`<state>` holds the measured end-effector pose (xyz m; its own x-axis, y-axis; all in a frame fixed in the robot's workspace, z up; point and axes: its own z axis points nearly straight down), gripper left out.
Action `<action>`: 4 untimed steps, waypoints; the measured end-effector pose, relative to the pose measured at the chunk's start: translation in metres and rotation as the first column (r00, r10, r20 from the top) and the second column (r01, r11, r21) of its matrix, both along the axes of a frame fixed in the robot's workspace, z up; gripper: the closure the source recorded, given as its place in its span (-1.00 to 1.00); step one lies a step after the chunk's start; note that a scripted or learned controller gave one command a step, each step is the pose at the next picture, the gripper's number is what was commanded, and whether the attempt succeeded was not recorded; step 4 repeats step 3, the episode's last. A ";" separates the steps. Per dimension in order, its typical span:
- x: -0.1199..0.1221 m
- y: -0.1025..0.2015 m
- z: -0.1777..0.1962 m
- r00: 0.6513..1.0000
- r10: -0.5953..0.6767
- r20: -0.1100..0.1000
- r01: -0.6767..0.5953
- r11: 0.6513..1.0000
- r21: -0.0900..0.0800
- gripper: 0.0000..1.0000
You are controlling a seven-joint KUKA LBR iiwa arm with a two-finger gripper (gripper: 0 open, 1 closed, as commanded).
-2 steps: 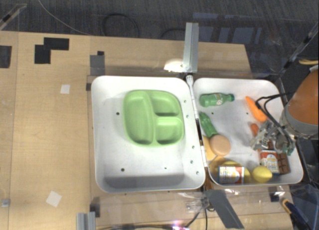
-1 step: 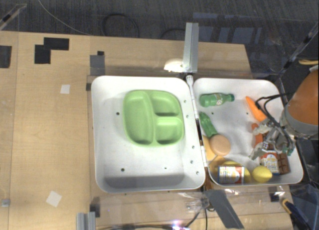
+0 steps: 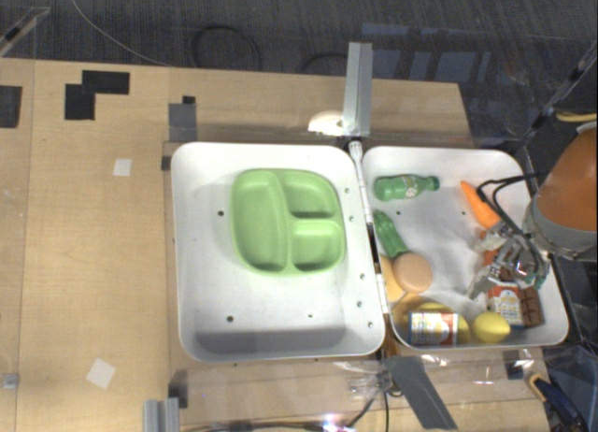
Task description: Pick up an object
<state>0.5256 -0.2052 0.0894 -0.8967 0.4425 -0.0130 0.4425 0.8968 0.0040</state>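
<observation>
Hovering low at the right bin's (image 3: 439, 161) 4 o'clock corner, our end effector (image 3: 505, 266) sits just above a small red-and-white carton (image 3: 509, 306) — whether its grip is open or closed we cannot tell (cables blur it). Candidates crowd that bin: a smooth yellow lemon (image 3: 491, 327) and labelled can (image 3: 433, 327) at 6, a glossy green bottle (image 3: 405, 186) at 11. The moulded green tray (image 3: 285, 220) fills the left bin (image 3: 201, 262) — likely too broad to grasp.

Bench and floor
Pale wooden bench (image 3: 84, 271) with black patches (image 3: 93, 93); beyond the bench, dark grey carpet (image 3: 280, 0) crossed by a thin cable (image 3: 93, 19).
</observation>
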 end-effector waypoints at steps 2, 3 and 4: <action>0.026 0.003 0.000 0.998 0.063 -0.002 -0.063 0.998 -0.002 -1.00; 0.045 0.031 0.000 0.976 0.217 -0.001 -0.217 0.976 -0.003 -1.00; 0.045 0.031 0.000 0.976 0.217 -0.001 -0.217 0.976 -0.003 -1.00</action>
